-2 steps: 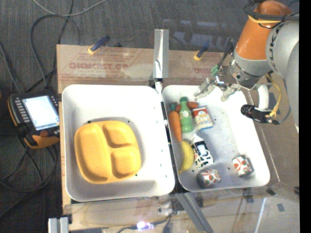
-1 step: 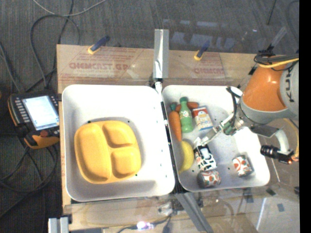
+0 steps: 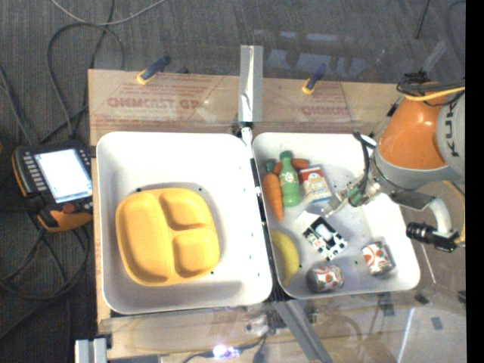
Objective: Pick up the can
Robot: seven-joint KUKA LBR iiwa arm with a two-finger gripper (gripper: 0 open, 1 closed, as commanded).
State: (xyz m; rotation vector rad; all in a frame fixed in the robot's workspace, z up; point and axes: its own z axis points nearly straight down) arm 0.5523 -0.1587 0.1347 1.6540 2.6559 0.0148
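We find the end effector (image 3: 327, 235) low in the right bin (image 3: 393, 278); its state we cannot tell. Nearest can (image 3: 325, 279) lies just below it. Recommend centring above before descending.

One fixed camera above your bench.
You look down at a slant on both white bins (image 3: 181, 146), the arm (image 3: 416, 138) entering from right.

Grey carpet floor (image 3: 189, 29), black cables (image 3: 76, 21), wooden bench (image 3: 174, 100)
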